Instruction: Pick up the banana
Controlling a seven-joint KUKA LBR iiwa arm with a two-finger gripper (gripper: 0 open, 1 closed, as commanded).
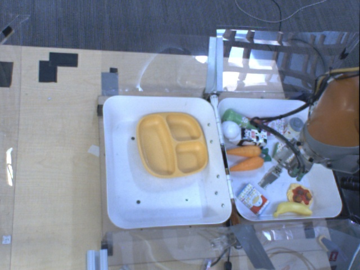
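The yellow banana (292, 209) lies at the front right of the right bin (332, 207), just below a small round toy pizza (300, 194). My gripper (279, 172) hangs over the middle of that bin, up and to the left of the banana and apart from it. Nothing shows in its grasp. The grey and orange arm (337, 122) covers the bin's right side.
Two carrots (245, 157), a white egg (230, 130), a green item (235, 117) and a black-and-white carton (254, 134) crowd the right bin's left half. A small red-and-white box (252, 198) lies left of the banana. A yellow divided plate (171, 144) sits in the left bin (124, 196).
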